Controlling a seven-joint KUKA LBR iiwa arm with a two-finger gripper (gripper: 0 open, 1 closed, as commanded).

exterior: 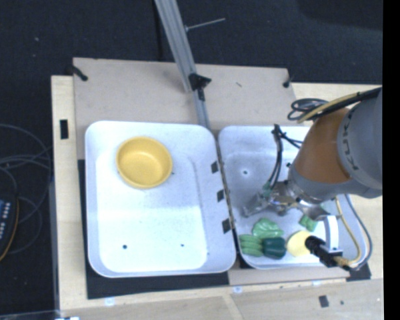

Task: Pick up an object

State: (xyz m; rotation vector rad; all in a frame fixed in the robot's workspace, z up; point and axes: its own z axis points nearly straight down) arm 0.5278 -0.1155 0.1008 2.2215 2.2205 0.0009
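Hovering arm (333, 155) over green toys (265, 237)

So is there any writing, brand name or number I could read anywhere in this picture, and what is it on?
None can be read.
The handheld device at the left edge has a lit screen, too blurred and small to read.
The two white bins, left and right, the yellow bowl and the arm bear no legible marks.

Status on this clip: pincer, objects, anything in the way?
Pincer low in right bin, grip unclear. Green pieces and yellow ball beside it. Yellow bowl in left bin.
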